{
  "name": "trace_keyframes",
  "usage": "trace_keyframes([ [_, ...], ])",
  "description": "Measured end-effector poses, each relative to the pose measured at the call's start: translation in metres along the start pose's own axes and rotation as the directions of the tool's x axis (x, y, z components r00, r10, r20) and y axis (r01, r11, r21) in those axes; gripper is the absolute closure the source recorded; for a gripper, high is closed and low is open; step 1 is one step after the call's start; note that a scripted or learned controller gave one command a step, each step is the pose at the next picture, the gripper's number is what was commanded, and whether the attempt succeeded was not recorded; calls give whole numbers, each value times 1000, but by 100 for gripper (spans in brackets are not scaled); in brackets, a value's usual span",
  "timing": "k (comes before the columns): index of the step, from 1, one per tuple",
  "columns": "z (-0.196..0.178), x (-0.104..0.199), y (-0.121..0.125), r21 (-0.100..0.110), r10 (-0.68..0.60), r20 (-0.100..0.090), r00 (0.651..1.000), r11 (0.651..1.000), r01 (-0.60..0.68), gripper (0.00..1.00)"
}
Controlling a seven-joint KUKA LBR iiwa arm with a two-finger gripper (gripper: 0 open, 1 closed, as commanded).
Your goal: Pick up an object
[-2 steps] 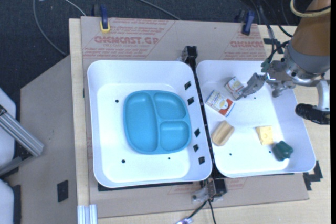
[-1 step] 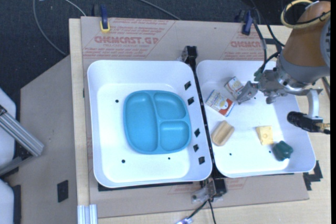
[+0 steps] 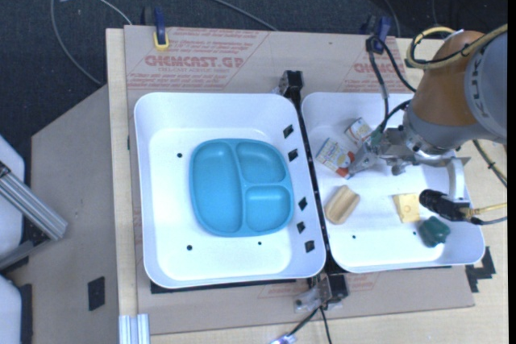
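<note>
My gripper point(image 3: 369, 152) is low over the upper middle of the right bin point(image 3: 379, 258), reaching in from the right under the orange-banded wrist. Just left of it lie a small white and blue packet point(image 3: 327, 151) and a small red piece point(image 3: 345, 167). Another small packet point(image 3: 357, 129) sits just above the gripper. A tan block point(image 3: 342, 205) lies nearer the front, apart from the gripper. A yellow block point(image 3: 408, 207) and a dark green object point(image 3: 434, 231) rest at the front right.
The left bin point(image 3: 153, 173) holds a blue divided plate point(image 3: 241, 186). A black divider with clips point(image 3: 302, 173) runs between the bins. The arm's body point(image 3: 451, 105) and a black fitting point(image 3: 442, 203) overhang the right bin's right side.
</note>
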State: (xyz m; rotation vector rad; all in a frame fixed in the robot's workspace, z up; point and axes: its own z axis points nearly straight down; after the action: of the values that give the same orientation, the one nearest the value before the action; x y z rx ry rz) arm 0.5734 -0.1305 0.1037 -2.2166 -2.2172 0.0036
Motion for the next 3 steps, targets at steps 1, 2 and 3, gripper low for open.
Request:
trace_keyframes([
  [1, -14, -1, 1, -6, 0, 1, 1000, 1000, 0, 100],
  [2, -74, -7, -1, -10, 1, 4, 1000, 1000, -1, 100],
  [3, -118, -5, -2, -11, -1, 4, 1000, 1000, 1, 100],
])
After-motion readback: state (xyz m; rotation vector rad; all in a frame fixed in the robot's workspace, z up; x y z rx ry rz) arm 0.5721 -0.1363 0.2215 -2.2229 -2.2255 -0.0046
